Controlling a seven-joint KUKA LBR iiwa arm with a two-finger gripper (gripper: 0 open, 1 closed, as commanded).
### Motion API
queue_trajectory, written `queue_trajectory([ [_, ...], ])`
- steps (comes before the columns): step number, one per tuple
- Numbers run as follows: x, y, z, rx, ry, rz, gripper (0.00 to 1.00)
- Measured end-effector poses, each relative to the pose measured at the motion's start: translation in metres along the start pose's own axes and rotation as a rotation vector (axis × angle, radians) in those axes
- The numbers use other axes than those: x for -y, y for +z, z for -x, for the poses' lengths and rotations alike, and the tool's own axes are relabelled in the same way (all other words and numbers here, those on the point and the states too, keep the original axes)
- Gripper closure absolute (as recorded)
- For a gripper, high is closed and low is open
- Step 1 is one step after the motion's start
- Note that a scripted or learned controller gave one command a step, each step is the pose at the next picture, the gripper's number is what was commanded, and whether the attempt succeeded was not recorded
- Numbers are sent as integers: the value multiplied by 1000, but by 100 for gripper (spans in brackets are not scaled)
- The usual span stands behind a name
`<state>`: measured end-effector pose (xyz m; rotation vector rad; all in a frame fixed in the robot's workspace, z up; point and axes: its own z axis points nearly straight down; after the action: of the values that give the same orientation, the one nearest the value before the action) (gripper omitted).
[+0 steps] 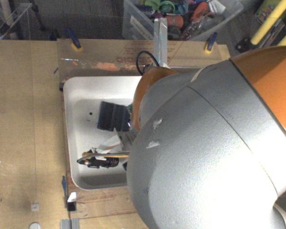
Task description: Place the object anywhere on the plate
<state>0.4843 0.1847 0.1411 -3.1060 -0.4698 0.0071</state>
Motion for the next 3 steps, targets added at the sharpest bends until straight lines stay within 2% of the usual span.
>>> queue_trajectory([
  [1,37,51,-9,-7,-112,1,100],
  [2,39,50,-12,-17,-115,0,0],
  [3,-21,-124,11,-5,58,2,0],
])
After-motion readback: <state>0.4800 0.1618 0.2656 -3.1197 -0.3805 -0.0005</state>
